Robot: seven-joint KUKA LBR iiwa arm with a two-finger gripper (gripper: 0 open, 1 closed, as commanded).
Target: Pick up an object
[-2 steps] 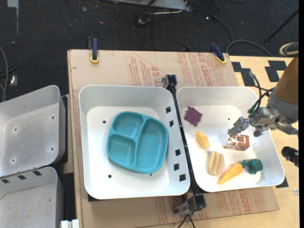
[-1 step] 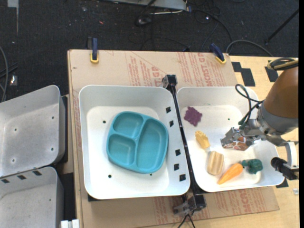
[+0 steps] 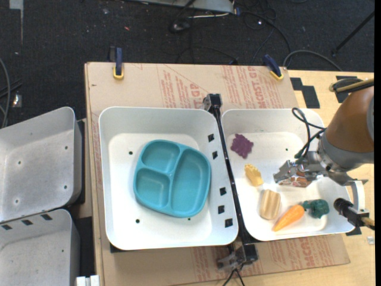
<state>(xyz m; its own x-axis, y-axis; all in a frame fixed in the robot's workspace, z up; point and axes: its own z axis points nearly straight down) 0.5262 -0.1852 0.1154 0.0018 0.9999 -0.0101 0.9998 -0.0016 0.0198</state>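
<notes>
Camera view: claw over right bin beside carrot, grip state unclear

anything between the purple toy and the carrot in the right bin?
Yes. In the camera view, a yellow corn piece and a beige roll-shaped toy lie between the purple toy and the carrot.

Glossy teal plastic divided plate, smooth white plastic bins, matt brown cardboard board
</notes>
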